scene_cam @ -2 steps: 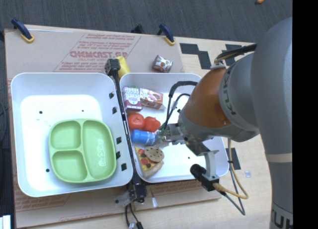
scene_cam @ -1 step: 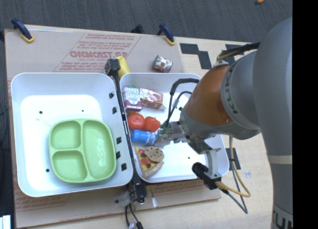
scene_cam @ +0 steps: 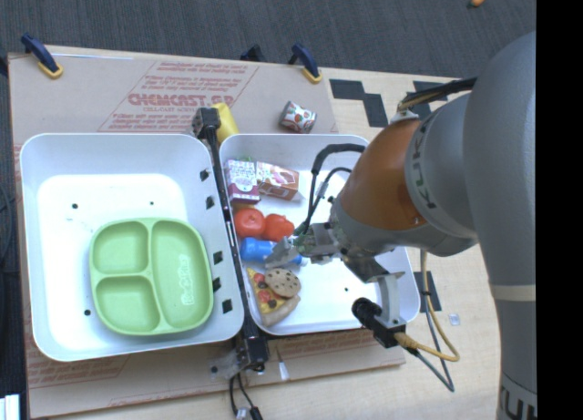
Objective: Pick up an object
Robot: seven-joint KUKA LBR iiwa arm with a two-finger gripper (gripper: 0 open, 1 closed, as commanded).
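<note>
The right bin [scene_cam: 383, 311] holds a pile of small items along its left side: a snack packet [scene_cam: 264, 179] at the back, a red tomato-like piece [scene_cam: 250, 221] beside another red piece [scene_cam: 279, 225], a blue object [scene_cam: 258, 249], and a cookie [scene_cam: 282, 282] on a pizza slice [scene_cam: 271, 301] at the front. My gripper [scene_cam: 296, 248] hangs low over the bin, just right of the blue object and above the cookie. The grey and orange arm [scene_cam: 401, 190] covers the bin's right half.
The left bin [scene_cam: 55, 181] holds a green divided plate [scene_cam: 150, 275]. A small red and white carton [scene_cam: 298, 117] and a yellow object [scene_cam: 221, 121] lie on the cardboard behind the bins. Clamps sit at the board's back edge.
</note>
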